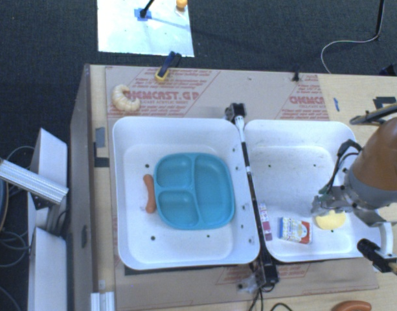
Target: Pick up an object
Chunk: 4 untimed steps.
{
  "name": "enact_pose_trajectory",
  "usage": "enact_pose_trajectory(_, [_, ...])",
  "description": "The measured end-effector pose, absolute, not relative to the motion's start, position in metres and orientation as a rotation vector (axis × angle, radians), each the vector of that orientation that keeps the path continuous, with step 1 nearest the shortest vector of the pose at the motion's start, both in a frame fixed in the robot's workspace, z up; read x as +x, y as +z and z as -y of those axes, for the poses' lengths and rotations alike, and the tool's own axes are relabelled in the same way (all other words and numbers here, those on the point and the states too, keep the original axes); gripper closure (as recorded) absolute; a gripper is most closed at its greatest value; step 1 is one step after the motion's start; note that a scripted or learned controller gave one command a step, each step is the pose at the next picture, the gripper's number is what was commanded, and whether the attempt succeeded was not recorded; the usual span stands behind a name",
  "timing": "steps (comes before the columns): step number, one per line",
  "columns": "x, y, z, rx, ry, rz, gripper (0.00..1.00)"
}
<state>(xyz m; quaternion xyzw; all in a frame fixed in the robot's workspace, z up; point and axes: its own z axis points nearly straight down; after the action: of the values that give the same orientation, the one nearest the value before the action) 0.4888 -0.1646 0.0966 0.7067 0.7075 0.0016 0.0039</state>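
While the gripper (329,206) is low over the right bin (295,141), a pale yellow object (332,221) lies directly under its tip, close to the near right corner of that bin. This yellow thing touches or almost touches the metal end of the gripper, but whether it is actually grasped cannot be told, because the tool head hides the contact. Just to the left of the yellow object lies a small flat packet (295,229), white with red and yellow print, on the bin floor and apart from the gripper. The grey arm with its orange band (383,154) comes in from the right and covers the right wall of this bin.

Across the dark divider (249,173), the left bin (179,135) holds a blue divided plate (194,190) with three compartments. An orange sausage-shaped object (149,193) lies just beside the plate's left edge, on the bin floor. Behind the left bin, on the cardboard surface (263,92), rest a cream-coloured curled object (125,98) and a yellow and dark tool (166,67)
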Motion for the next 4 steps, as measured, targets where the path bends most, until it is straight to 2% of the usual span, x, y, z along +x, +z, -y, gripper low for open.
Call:
enact_pose_trajectory(1, [0.592,0.174,0.092,2.215,0.006,-2.224,1.0])
enact_pose_trajectory(2, [0.578,0.255,0.138,2.216,0.003,-2.22,1.0])
enact_pose_trajectory(3, [0.578,0.255,0.137,2.216,0.002,-2.222,0.0])
enact_pose_trajectory(4, [0.577,0.088,0.115,2.221,-0.001,-2.224,0.0])
